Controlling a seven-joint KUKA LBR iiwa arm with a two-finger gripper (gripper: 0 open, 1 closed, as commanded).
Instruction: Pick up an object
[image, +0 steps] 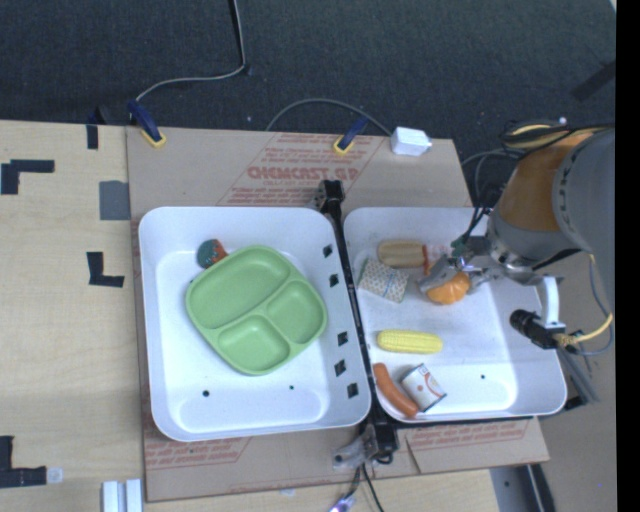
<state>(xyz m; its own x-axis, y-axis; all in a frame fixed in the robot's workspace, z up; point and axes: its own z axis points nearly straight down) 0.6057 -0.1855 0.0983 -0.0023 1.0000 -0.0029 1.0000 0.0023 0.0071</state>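
Hard to tell whether the gripper is wide or narrow; blurry there, low in the right bin near its far right corner. Touching or just over an orange thing, round and small, partly hidden. Beside it a tan roll and a speckled block. Toward the near edge, yellow corn, a can, a red sausage. In the left bin, a green plate hiding part of a teal thing.
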